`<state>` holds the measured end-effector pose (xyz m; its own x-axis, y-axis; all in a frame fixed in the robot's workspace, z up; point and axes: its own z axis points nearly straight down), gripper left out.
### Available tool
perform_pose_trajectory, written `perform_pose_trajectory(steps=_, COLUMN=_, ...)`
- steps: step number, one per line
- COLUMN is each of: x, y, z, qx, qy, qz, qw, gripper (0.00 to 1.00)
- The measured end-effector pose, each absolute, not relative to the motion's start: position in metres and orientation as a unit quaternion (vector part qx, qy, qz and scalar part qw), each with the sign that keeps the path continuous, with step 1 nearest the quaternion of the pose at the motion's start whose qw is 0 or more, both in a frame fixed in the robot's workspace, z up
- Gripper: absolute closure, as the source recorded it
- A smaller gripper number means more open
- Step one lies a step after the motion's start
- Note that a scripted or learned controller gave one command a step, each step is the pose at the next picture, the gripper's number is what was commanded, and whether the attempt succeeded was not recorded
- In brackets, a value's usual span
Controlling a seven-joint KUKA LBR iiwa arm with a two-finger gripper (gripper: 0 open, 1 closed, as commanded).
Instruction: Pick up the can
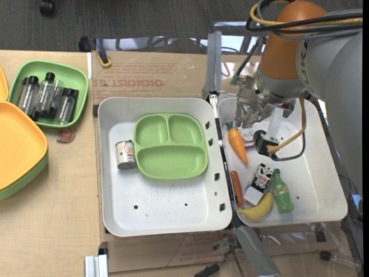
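A: Starting at the near edge of the right bin (328, 209): a banana (258, 208) lies along the front, with a green bottle (281, 191) just beside it and a small black-and-white carton (259, 183) leaning in next to them.

B: And the red stick (235, 185) by the divider, right against that bin's left wall. Further back?

A: A carrot (237, 145), tilted, near the same wall. Just behind it the gripper (249, 122) hangs low over the back of the right bin, under the orange band of the arm (288, 33).

B: Fingers spread or pressed together?

A: Cannot tell, the wrist and cables hide them. Nothing shows between them.

B: So where is the can (125, 154)?

A: In the left bin (115, 212), lying on its side, touching the left rim of the green divided plate (170, 146). It is well apart from the gripper, with the whole plate and the wall between the bins lying between them.

B: Off the bins, far left?

A: Stacked orange plates (17, 149), and behind them a green tray (78, 82) holding small bottles (47, 98).
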<state>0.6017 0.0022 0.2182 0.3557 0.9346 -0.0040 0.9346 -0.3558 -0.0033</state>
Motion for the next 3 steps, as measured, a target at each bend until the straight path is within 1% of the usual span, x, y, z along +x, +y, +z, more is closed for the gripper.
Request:
perform_pose_trajectory(steps=1, x=0.612, y=-0.019, z=0.223, qx=-0.826, qy=-0.564, qz=0.0018, qw=0.0, gripper=1.0)
perform_pose_trajectory(steps=2, x=0.659, y=0.008, z=0.31, qx=-0.755, qy=-0.656, qz=0.0016, qw=0.0, gripper=1.0)
perform_pose_trajectory(steps=3, x=0.618, y=-0.005, z=0.19, qx=-0.77, qy=-0.638, qz=0.0021, qw=0.001, gripper=1.0)
